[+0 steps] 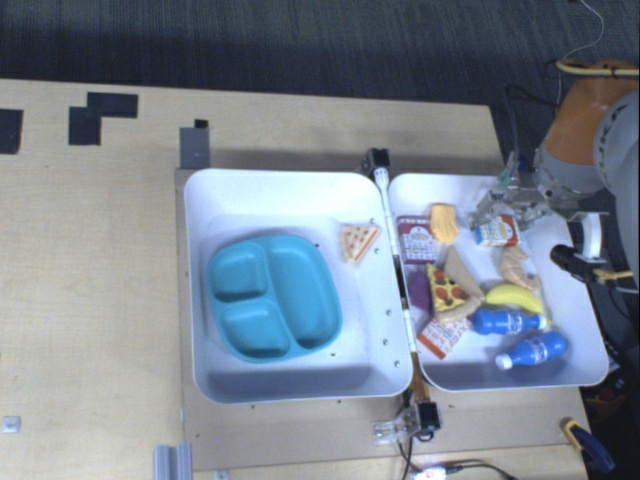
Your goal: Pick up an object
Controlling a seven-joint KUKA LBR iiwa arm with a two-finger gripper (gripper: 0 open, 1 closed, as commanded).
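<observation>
In the camera view, the tool [508,206] hangs over the right bin's [597,353] upper edge, at about one o'clock from that bin's middle. Whether its jaws are wide or narrow, I cannot tell. Just below it lies a small white carton [496,232]. Toward six o'clock sit a banana [512,297] and two blue bottles [508,322]. The left bin [260,193] holds a turquoise divided tray [272,296] and a pizza-slice toy [357,241].

Two white bins sit side by side: the left bin [200,268] and the right bin [590,368]. One blue divided tray [272,296], one sandwich wedge [357,240], two blue bottles, far [507,322] and near [532,351], one banana [513,297], one pizza slice [447,290]
</observation>
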